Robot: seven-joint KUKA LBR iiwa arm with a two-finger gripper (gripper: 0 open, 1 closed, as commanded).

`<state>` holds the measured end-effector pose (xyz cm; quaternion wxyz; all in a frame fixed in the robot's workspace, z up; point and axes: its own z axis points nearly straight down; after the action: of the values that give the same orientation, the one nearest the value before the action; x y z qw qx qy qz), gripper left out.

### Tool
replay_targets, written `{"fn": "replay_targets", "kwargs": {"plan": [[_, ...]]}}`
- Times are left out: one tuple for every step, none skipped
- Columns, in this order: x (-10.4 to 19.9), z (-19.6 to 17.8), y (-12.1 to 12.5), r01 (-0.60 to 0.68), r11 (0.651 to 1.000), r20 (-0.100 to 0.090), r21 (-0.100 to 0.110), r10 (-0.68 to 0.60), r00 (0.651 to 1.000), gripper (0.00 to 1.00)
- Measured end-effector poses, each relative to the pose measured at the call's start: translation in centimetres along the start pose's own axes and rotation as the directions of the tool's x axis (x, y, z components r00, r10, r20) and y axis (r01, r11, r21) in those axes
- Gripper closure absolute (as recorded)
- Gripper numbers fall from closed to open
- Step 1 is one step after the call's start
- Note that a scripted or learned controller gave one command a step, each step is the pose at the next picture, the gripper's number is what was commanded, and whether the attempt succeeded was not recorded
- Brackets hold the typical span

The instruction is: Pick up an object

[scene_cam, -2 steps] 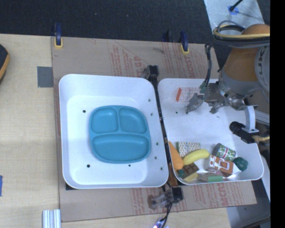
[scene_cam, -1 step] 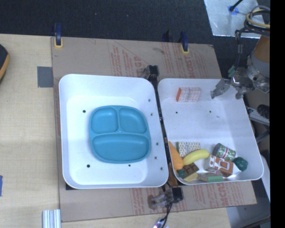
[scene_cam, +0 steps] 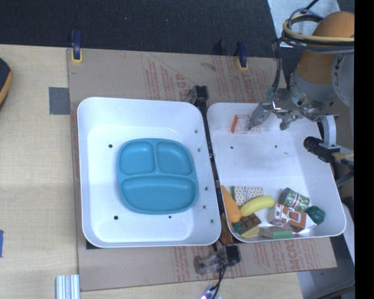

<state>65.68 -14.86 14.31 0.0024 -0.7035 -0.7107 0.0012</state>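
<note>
Objects for picking: a cluster of small toy foods along the near edge of the right bin (scene_cam: 311, 167). One orange carrot (scene_cam: 230, 205), one yellow banana (scene_cam: 257, 204), one checkered cracker-like piece (scene_cam: 248, 193), one dark brown block (scene_cam: 249, 221), one green-labelled can (scene_cam: 294, 199), one red-and-white carton (scene_cam: 288, 217), one dark green lump (scene_cam: 316, 215), one flat green-and-brown piece (scene_cam: 275, 233). Apart from these, one small orange-red piece (scene_cam: 237, 124) near the far-left corner of the same bin. One blue three-compartment plate (scene_cam: 156, 175) in the left bin (scene_cam: 93, 167). Two white bins side by side on the worktop (scene_cam: 31, 185). Writing on can and carton too small to read. Pincer (scene_cam: 271, 116) above the far edge of the right bin, just beside the orange-red piece, fingers spread, nothing between them.
</note>
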Motion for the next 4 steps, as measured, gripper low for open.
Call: {"fn": "replay_targets", "kwargs": {"plan": [[-0.4,-1.2,0.0,-0.001,1.0,0.003,0.0,0.001,1.0,1.0],[5.2,-4.0,-5.4,-0.002,1.0,0.0,0.002,0.002,1.0,1.0],[10.9,-6.6,-3.3,0.0,1.0,0.0,-0.006,0.0,1.0,1.0],[8.3,-9.2,-6.3,-0.009,1.0,0.002,-0.001,0.009,1.0,1.0]]}}
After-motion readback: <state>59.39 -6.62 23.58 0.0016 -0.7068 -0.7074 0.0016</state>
